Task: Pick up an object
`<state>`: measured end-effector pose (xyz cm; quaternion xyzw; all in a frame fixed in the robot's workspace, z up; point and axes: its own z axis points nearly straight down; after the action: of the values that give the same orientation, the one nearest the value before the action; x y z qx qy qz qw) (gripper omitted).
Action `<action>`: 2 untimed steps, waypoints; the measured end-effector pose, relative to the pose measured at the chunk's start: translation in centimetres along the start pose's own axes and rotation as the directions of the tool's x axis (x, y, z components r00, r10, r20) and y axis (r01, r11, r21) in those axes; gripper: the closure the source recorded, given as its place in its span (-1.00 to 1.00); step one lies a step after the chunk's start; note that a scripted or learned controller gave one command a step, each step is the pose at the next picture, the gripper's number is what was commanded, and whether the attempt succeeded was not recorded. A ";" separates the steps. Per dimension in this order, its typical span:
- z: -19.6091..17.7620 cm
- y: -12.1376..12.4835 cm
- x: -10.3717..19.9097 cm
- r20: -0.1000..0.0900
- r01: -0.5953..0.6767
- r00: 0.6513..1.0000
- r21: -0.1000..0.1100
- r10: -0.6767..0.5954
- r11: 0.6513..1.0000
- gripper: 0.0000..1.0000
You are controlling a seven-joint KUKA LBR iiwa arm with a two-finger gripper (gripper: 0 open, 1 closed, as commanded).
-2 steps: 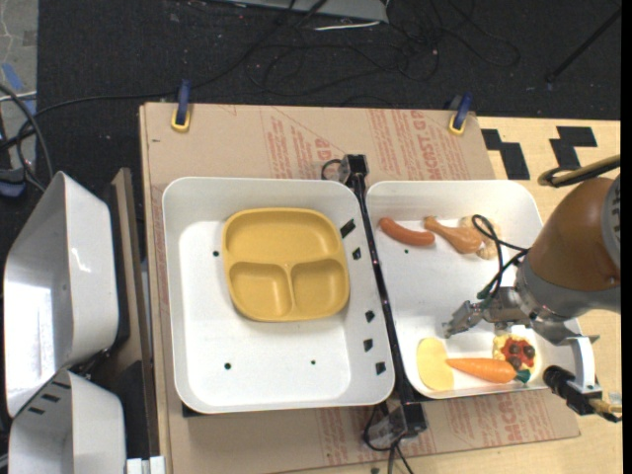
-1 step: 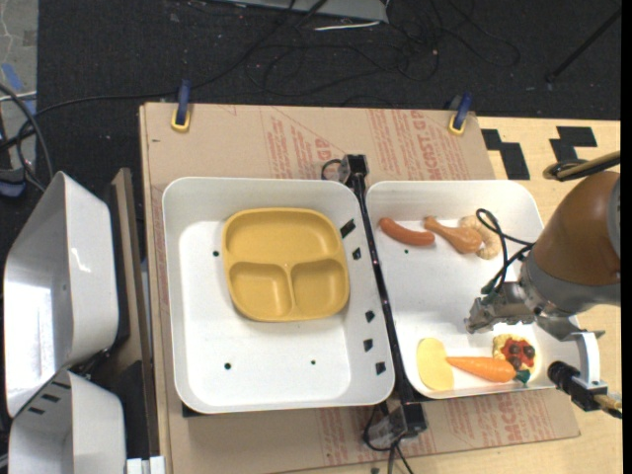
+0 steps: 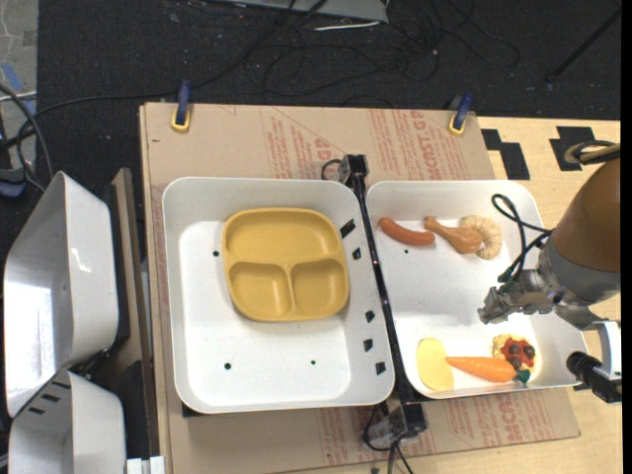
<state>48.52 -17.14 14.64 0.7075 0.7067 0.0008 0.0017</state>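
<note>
The right bin (image 3: 434, 294) holds a red sausage (image 3: 405, 232), a tan chicken drumstick (image 3: 467, 233), a pale yellow round slice (image 3: 434, 361), an orange carrot (image 3: 481, 367) and a small pizza piece (image 3: 517, 352). My gripper (image 3: 500, 306) hangs over the right side of this bin, just above the pizza piece and carrot and below the drumstick. Nothing shows between its fingers. The arm's orange band (image 3: 597, 225) rises at the right edge.
The left bin (image 3: 197, 363) carries a yellow sectioned plate (image 3: 286, 263). A black divider (image 3: 373, 275) runs between the two bins. Cardboard (image 3: 296, 136) lies under both, with yellow clamps (image 3: 180, 118) at its far edge. White tubs (image 3: 54, 284) stand off to the left.
</note>
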 end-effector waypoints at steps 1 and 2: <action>-4.4 -0.1 0.5 0.000 0.004 1.000 -0.001 -0.004 1.000 1.00; -10.2 -0.8 1.0 0.001 0.005 1.000 -0.003 -0.005 1.000 1.00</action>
<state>47.73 -16.12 24.80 0.7057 0.7085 0.0015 0.0031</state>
